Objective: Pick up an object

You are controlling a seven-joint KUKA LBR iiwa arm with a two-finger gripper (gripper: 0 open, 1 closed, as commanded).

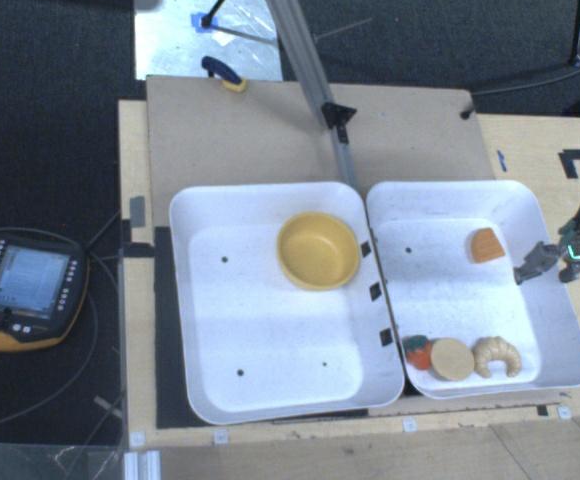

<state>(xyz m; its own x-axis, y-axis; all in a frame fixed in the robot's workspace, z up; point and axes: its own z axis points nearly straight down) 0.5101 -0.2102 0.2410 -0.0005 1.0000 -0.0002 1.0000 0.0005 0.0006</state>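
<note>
Reaching in from the right edge of the camera view, the pincer (542, 260) hangs low over the right rim of the right bin (440, 218), a placement that suits an approach toward that bin's contents rather than the far one. Whether its fingers stand apart or together I cannot tell (they are too small and dark against the rim), and nothing shows between them.

Nearest to it lies an orange wedge (486, 245), just beside the pincer and probably the easiest pick. Along the bin's front wall sit a red piece (417, 349), a round tan disc (451, 359) touching it, and a croissant-shaped thing (497, 356) next to the disc.

On the desk (270, 128) the left bin (220, 348) holds one yellow bowl (318, 250), upright near its back right corner, well apart from the pincer.
</note>
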